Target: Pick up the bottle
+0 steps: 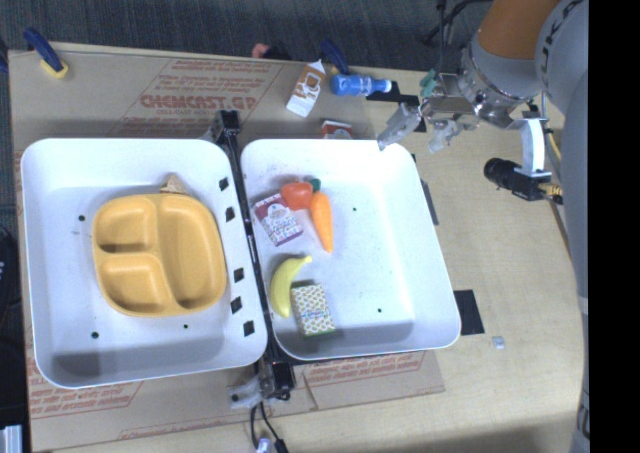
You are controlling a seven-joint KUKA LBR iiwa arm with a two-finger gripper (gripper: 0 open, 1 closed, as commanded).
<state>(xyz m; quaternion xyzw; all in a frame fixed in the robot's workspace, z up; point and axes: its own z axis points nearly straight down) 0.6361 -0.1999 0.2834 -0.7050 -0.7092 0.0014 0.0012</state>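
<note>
From my station I take the right bin (425, 241) as my landmark: the bottle (358, 86), blue with a white cap end, lies on its side on the surface (500, 271) just beyond that bin's far edge, outside it, beside the brown cardboard sheet (180, 91) that sits under both bins. The sheet carries red printing that I read as "CHEMCAST GP", though the smaller lines under it are too fine for me to make out. My gripper (412, 133) hangs over the far right corner of the right bin, near the bottle but apart from it, and I see its two fingers spread with nothing between them. A small white and brown carton (306, 89) lies tilted on the cardboard just left of the bottle, and its label is too small to read. Inside the right bin, along its left side, I see a carrot (322, 220), a red tomato (296, 193) touching the carrot's top, a red and white packet (279, 219) beside them, a banana (285, 283) nearer me, and a small green and white box (313, 310) touching the banana; the writing on packet and box is blurred. To the left of the right bin stands the left bin (50, 321), holding a yellow divided tray (158, 253).
</note>
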